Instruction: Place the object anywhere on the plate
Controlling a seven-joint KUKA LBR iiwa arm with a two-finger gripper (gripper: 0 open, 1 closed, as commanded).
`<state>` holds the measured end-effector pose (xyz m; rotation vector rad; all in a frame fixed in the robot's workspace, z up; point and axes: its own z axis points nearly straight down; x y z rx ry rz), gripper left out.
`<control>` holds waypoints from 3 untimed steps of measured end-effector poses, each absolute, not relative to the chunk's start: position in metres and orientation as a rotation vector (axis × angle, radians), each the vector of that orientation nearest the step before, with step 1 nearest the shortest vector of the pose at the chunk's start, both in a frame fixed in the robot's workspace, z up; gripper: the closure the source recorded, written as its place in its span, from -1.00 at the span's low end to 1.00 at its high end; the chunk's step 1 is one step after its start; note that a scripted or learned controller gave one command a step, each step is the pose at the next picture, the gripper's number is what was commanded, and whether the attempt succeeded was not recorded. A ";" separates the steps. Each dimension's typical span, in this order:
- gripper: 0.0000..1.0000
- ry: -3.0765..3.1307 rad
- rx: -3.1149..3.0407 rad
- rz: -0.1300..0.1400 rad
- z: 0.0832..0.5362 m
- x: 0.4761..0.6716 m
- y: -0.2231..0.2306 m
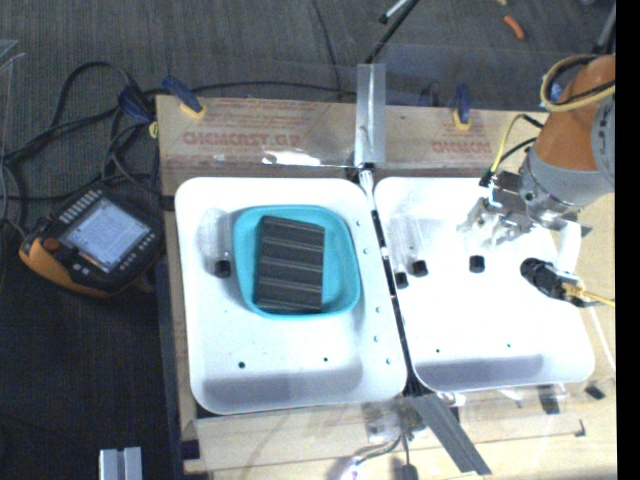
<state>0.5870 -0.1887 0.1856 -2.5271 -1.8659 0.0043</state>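
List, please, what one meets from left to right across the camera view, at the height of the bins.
Teach pendant → left bin with blue plate holding dark ridged block → right bin → small black object → gripper.

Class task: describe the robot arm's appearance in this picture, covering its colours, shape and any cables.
The arm is rounded, grey with an orange band above the wrist. A yellow cable loops over the band. Below sits a pale metallic gripper assembly with small dark parts.

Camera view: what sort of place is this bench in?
Probably a robotics lab test cell: a teach pendant on dark carpet, two white bins on a plywood bench, and loose cables.
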 end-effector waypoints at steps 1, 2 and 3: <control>-1.00 -1.866 -2.527 0.004 0.186 0.587 -0.189; -1.00 -1.820 -2.559 0.004 0.216 0.551 -0.196; -1.00 -1.696 -2.646 0.005 0.328 0.484 -0.187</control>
